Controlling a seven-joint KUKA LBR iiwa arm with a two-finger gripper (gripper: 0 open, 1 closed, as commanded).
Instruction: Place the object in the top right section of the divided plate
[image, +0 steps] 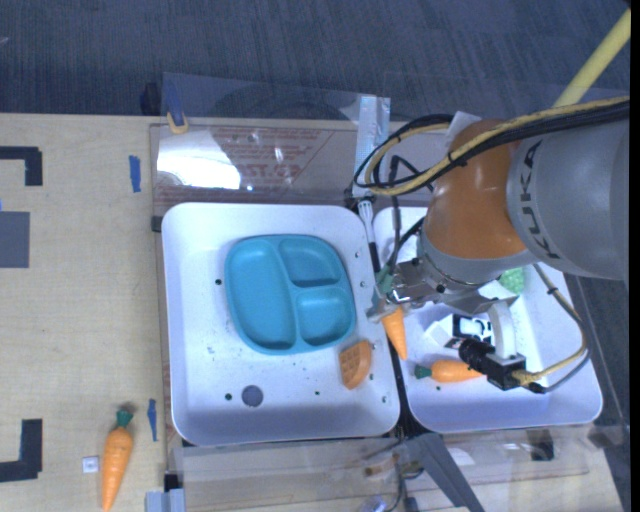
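A blue divided plate (290, 292) lies in the left bin (200, 390); its top right section (310, 262) holds nothing. My gripper (392, 303) hangs over the rim between the two bins, just right of the plate. It is shut on the top of a small orange carrot (396, 333), which points down below the fingers. The grey arm with its orange band (475, 200) covers much of the right bin.
A brown bread-like piece (354, 362) lies in the left bin by the plate's lower right corner. A second carrot (452, 372) and a green item (512, 279) are in the right bin (560, 400). A third carrot (117, 455) lies on the bench at the lower left.
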